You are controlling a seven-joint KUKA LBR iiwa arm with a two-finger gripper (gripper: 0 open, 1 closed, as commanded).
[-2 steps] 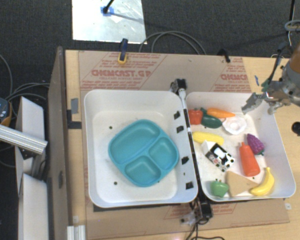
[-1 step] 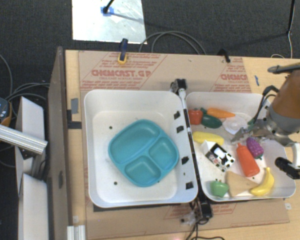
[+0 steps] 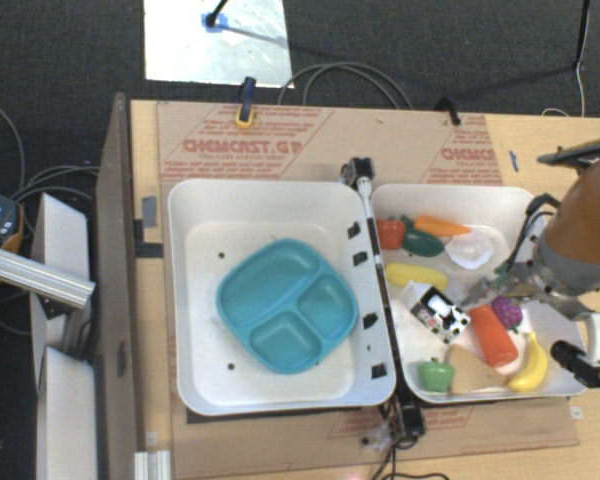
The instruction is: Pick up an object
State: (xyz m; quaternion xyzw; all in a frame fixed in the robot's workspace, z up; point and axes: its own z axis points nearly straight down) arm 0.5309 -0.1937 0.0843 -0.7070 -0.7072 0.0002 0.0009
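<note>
Camera view: hand [image 3: 502, 290] behind wrist.

Divided plate [image 3: 287, 305] sits in the left bin [image 3: 195, 208]; right bin [image 3: 500, 196] alongside holds toy food: banana [image 3: 531, 366] rightmost, apple [image 3: 436, 375] at its front-left corner.

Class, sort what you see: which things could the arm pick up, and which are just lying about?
Pickable:
yellow toy banana
orange toy carrot
green toy apple
purple toy grapes

Lying about:
teal plastic divided plate
yellow clamp
</note>
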